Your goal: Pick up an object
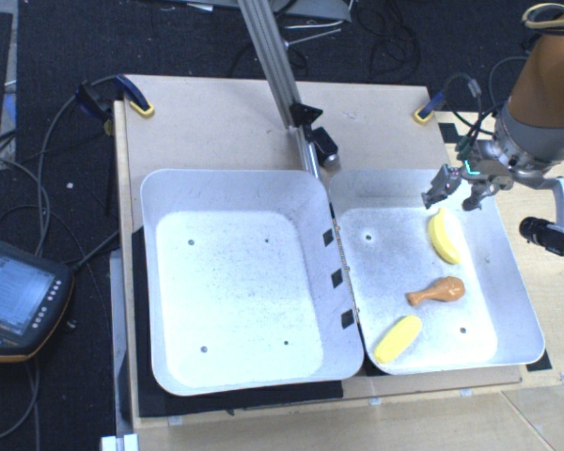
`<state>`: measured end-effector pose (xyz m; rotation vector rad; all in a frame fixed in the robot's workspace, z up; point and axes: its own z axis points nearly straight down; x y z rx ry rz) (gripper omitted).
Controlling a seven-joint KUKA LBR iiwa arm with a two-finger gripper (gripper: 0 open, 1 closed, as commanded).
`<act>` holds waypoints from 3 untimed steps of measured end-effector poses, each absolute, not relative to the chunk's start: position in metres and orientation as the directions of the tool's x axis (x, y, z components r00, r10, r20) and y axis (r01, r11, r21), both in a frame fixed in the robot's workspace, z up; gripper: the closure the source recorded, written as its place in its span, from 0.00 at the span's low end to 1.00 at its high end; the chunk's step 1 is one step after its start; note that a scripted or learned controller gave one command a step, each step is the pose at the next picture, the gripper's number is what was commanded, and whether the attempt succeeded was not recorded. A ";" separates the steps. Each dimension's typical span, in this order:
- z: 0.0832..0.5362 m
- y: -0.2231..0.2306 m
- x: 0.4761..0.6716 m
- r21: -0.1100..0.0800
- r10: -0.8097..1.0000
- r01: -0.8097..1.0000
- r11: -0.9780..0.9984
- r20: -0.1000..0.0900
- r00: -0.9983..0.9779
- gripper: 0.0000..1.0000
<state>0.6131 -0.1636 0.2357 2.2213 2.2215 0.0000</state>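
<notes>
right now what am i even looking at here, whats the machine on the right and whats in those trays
One camera looks down at a slant on a wooden bench holding two shallow white bins. The grey and orange thing at the right is a robot arm; its claw is open and holds nothing, hanging over the far edge of the right bin. That bin has three toys: a yellow banana just below the claw, a brown chicken drumstick, and a yellow corn-like piece. The left bin sits beside it. The box with a screen on the floor at left looks like the arm's handheld controller.
</notes>
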 end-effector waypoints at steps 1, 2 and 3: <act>0.236 -0.164 0.613 0.000 1.000 1.000 0.000 0.000 0.000 0.00; 0.193 -0.162 0.612 -0.004 1.000 1.000 0.000 0.001 0.000 0.00; 0.147 -0.170 0.613 -0.004 1.000 1.000 0.000 0.001 0.000 0.00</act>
